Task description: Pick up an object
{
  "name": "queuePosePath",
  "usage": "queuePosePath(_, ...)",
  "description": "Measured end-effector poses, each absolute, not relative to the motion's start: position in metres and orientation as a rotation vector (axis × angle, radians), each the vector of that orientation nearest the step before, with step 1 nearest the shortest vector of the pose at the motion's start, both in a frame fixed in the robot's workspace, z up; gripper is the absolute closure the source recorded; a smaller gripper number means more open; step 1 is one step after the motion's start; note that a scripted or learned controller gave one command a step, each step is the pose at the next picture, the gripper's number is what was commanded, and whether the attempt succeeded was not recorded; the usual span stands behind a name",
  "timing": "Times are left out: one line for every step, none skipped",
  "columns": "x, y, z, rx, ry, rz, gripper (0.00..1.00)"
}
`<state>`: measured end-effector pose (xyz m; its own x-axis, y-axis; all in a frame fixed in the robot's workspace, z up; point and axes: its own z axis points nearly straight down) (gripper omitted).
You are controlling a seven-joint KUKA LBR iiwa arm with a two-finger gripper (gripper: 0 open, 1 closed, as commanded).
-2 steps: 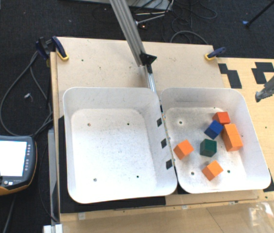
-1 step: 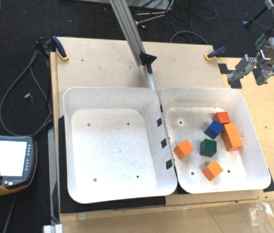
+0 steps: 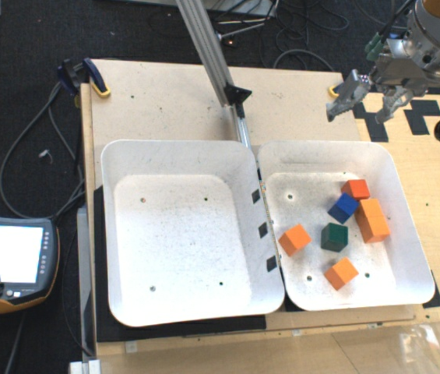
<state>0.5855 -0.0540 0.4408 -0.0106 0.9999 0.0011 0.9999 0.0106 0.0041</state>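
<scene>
Off my pale wooden surface (image 3: 165,104), left: grey teach pendant w/ white screen (image 3: 11,259) on dark floor, black cable (image 3: 29,158) looping up from it. Slanted aluminium strut (image 3: 204,37) crosses the surface's back edge. Yellow-tipped clamp (image 3: 95,80) at its back-left corner.

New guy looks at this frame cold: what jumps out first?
Probably the cluster of coloured blocks in the right bin: a blue block touching a long orange block, a dark green block just below, and more orange ones around them. Next, the claw hanging open above the bench, beyond that bin's far rim, holding nothing. The left bin sits alongside.
</scene>
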Motion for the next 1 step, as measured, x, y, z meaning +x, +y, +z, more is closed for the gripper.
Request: queuePosePath(0.64,-0.0019,0.5431,2.209,2.224,0.012,0.0)
